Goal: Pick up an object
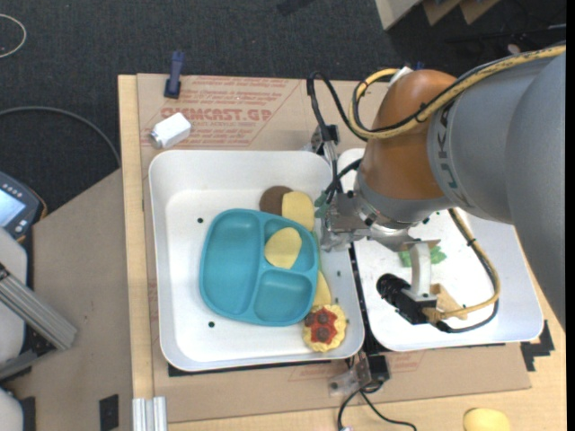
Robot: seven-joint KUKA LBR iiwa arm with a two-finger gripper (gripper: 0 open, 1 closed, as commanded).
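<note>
The left bin holds a blue divided plate with a yellow oval piece lying in its upper right compartment. Behind the plate sit a brown round thing and a pale yellow piece. A small pizza-like toy with red dots lies at the bin's front right corner, and a yellow sliver pokes out beside the plate. My gripper hangs low at the left bin's right wall, just right of the plate and the pale yellow piece. Nothing shows clearly between its tips.
The right bin holds a small green thing, partly hidden under the wrist. On the bench behind the bins lie a white block and a blue clip. The bulky grey arm covers much of the right bin.
</note>
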